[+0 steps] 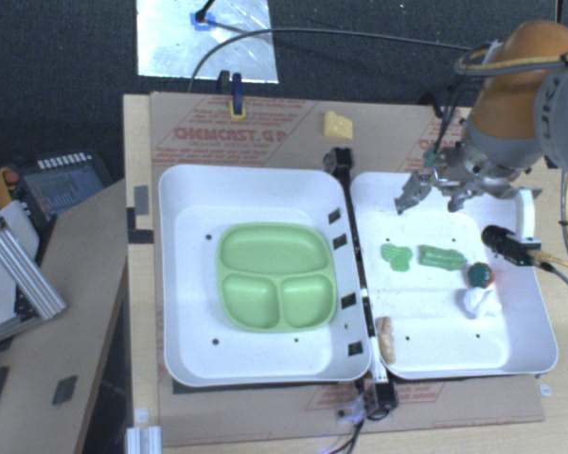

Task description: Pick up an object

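Bins sit side by side on the bench, the left bin (185, 253) carrying a pale green divided plate (275, 277) at its centre, three compartments showing, nothing resting in them. The right bin (435, 348) holds the loose items, grouped toward its 3 o'clock side. A small flat green piece (396, 255) lies nearest the bin's centre, and just beside it at 3 o'clock is a longer green object (442, 257), lying on its side. Further toward 4 o'clock sits a small round item, dark green with a spot of red (478, 274), and touching or nearly touching it at 6 o'clock is a crumpled white lump (479, 301); the view is too soft to say which.

The arm (530, 83) comes in from 2 o'clock, its orange band above the wrist. The gripper (434, 194) hangs over the bin's 12 o'clock portion, well apart from the green pieces below it. Its two fingers (409, 197) are spread, with only white bin floor seen between them, so it carries nothing.

A tan object (385, 339) lies along the divider between the bins at 6 o'clock, and a yellow block (338, 125) rests on the brown board beyond the bins at 12 o'clock.
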Controlling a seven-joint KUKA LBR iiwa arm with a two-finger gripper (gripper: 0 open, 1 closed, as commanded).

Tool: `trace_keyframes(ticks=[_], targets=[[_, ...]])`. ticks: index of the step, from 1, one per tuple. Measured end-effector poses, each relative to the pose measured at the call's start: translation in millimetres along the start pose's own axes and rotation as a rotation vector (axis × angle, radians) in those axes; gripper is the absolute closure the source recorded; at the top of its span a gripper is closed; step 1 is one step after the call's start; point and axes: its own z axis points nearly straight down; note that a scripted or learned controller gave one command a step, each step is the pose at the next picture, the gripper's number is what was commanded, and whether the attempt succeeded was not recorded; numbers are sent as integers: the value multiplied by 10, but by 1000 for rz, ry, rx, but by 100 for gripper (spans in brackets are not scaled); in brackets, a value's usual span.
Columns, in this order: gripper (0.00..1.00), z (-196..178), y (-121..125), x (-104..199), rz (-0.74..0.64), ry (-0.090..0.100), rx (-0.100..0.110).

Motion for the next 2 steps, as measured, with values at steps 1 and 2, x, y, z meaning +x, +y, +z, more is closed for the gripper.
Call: trace_keyframes(ticks=[1, 2], targets=[[0, -75, 27, 1, -2, -1, -13], [0, 388, 57, -84, 0, -1, -10]])
